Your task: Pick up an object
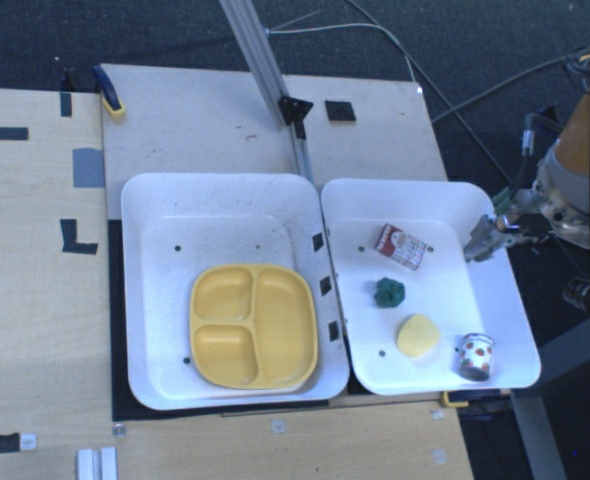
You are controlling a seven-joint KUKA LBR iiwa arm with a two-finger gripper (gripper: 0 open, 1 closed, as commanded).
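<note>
The right bin (495, 298) holds a red and white packet (402, 246), a dark green lump (390, 292), a pale yellow rounded object (417, 335) and a small silver and red object (475, 356). My gripper (487, 238) hovers over the right bin's upper right rim, to the right of the packet, with nothing seen between its fingers. The arm enters from the right edge.
The left bin (155, 228) holds a yellow divided plate (254, 325). A metal pole (255, 48) slants down to the gap between the bins. Cables run across the dark floor behind. A blue and yellow clamp (109, 92) sits at the bench's far left.
</note>
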